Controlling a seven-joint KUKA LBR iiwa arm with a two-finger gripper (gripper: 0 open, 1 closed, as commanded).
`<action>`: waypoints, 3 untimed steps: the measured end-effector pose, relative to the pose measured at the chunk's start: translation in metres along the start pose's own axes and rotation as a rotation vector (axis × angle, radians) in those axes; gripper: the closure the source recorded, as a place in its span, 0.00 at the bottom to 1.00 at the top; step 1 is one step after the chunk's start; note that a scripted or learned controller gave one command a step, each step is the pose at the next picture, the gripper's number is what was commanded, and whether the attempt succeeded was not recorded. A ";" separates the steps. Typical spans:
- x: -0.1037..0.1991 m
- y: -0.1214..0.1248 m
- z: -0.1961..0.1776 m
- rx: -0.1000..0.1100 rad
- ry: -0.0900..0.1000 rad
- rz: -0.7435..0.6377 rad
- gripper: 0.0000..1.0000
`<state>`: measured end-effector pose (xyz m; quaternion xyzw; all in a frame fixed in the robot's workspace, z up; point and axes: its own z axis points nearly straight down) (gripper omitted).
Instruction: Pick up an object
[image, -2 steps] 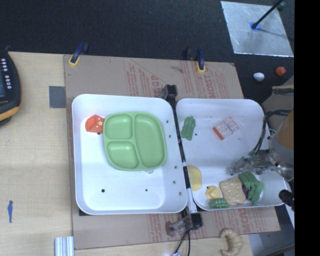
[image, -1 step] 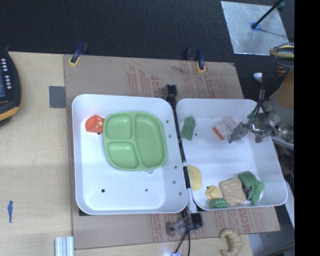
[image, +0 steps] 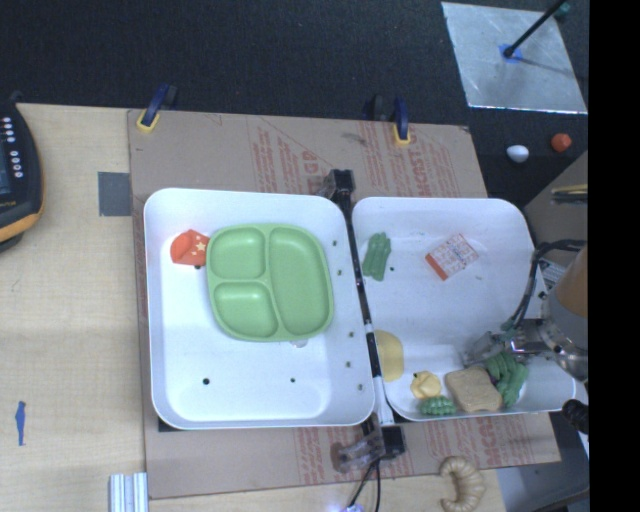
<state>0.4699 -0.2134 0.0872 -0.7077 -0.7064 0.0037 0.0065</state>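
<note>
A green divided plate (image: 270, 282) and a red item (image: 188, 247) lie in the left bin (image: 180, 385), while the gripper (image: 497, 352) sits low in the right bin (image: 450, 215) near a tan block (image: 472, 390).

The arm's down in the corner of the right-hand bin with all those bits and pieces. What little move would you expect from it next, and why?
Probably a short lift straight up, to test the grab. The gripper sits low in the right bin, right against a dark green object beside a tan block. Whether it truly holds anything can't be made out, and only rising would show it.
</note>
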 end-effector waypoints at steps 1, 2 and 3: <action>0.000 0.006 -0.015 -0.011 -0.004 -0.007 1.00; 0.048 0.083 -0.029 -0.018 -0.003 -0.015 1.00; 0.148 0.061 -0.109 -0.018 0.000 -0.015 1.00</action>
